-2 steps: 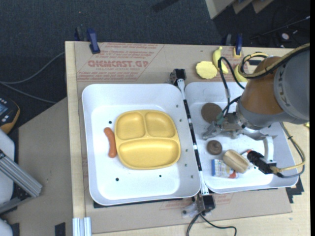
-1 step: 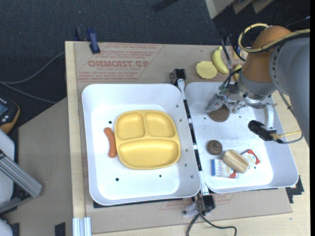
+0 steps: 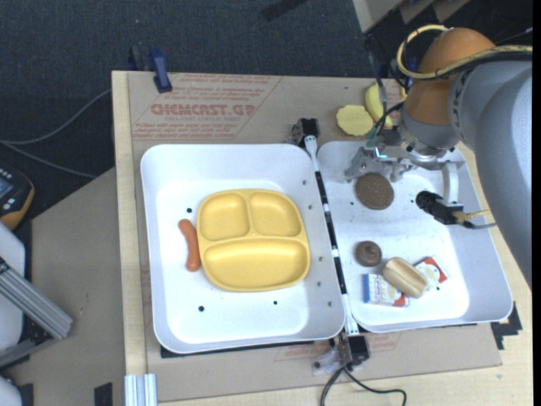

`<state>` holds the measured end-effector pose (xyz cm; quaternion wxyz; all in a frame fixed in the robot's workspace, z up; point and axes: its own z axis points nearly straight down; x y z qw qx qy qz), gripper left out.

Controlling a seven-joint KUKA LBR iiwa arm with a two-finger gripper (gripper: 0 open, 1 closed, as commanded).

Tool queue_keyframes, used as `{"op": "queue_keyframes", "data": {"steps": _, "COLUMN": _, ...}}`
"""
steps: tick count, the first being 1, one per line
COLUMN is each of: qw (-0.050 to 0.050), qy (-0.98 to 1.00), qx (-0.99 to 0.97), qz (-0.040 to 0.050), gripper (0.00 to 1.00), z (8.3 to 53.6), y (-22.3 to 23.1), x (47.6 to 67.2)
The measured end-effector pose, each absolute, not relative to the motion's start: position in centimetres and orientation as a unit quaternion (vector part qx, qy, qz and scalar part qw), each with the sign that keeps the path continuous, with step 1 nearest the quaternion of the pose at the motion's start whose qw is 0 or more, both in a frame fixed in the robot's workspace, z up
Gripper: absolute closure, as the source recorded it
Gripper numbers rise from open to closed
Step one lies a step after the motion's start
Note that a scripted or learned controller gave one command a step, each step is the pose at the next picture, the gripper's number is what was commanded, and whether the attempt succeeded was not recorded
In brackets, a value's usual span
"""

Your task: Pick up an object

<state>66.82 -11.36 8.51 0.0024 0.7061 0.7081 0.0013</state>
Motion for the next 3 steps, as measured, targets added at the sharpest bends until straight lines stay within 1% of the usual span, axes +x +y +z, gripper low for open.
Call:
{"op": "queue_keyframes", "data": {"steps": 1, "qw": 0.002, "qy": 0.707, "qx": 0.708, "qz": 0.0003, "gripper": 0.00, "z": 8.5, "y": -13.4, "x": 66.7}}
{"op": "queue_keyframes", "data": {"steps": 2, "qw": -0.002, "qy": 0.707, "qx": 0.707, "qz": -0.0011, "gripper": 0.00, "z": 8.5, "y": -13.2, "x": 64.0}}
{"op": "queue_keyframes", "data": {"steps": 3, "qw": 0.002, "qy": 0.708, "qx": 0.707, "qz": 0.0009, "gripper": 0.00, "z": 8.5, "y": -14.1, "x": 66.0}}
